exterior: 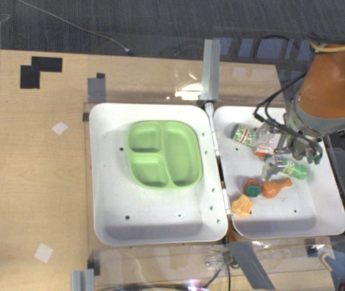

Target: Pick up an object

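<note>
The right bin (318,217) holds several small items. A clear bottle with a green cap and red label (245,135) lies at its upper left. Near the bin's middle lie a green piece (297,172), an orange carrot-like toy (275,189), a green and red round toy (254,190) and a yellow-orange piece (242,206). My gripper (274,170) hangs low over the middle of this bin, just above the orange toy and left of the green piece. A red and white item (264,148) lies partly hidden beneath the wrist.
The left bin (111,217) carries a light green divided tray (162,154). A metal post (211,71) stands at the back between the bins. The arm's orange band (333,83) looms over the right bin's back right corner, with black cables beside it.
</note>
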You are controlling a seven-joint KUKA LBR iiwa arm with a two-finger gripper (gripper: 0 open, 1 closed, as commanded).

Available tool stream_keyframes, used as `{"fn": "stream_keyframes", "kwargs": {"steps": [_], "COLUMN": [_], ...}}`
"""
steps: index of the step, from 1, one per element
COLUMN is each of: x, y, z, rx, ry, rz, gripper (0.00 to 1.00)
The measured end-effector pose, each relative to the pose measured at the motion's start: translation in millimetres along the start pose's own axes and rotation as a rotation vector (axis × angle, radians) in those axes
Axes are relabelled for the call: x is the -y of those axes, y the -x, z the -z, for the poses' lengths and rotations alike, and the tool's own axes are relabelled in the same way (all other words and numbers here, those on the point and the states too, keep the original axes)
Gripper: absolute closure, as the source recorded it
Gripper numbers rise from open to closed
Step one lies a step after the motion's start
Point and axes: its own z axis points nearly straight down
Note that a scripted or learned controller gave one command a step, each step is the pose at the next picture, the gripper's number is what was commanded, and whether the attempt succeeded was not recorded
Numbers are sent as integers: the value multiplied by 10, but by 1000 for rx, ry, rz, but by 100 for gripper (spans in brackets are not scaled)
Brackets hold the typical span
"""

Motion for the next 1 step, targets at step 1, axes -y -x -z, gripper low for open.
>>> {"fn": "stream_keyframes", "kwargs": {"steps": [1], "x": [245], "y": [-326], "z": [-1021], "rx": [3], "ry": [0], "rz": [160], "gripper": [0]}}
